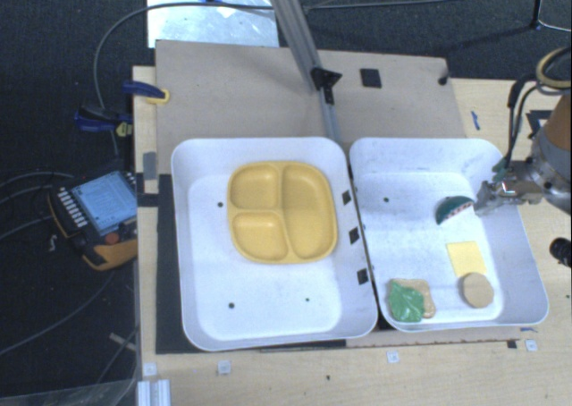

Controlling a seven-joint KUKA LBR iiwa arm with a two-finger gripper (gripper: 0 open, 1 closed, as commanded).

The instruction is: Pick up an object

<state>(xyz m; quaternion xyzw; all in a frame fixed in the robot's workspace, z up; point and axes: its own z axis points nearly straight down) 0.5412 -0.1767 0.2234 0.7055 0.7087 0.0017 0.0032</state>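
My gripper [488, 199] reaches in from the right over the right bin [393, 172], near its right wall. A dark green wedge-shaped piece [453, 209] with a pale edge lies right at the gripper's tip, touching it or nearly so. Below it a flat yellow square [466, 258] rests on the bin floor. A round tan piece [477, 290] sits just beneath the square. At the bin's front, a leafy green piece on a tan slice [409, 300] lies near the left corner.
The left bin [201, 306] holds a yellow divided plate [281, 211]. A grey pole [299, 29] slants in from the top to the gap between the bins. Cables and a handheld pendant [98, 212] lie off the bench at left.
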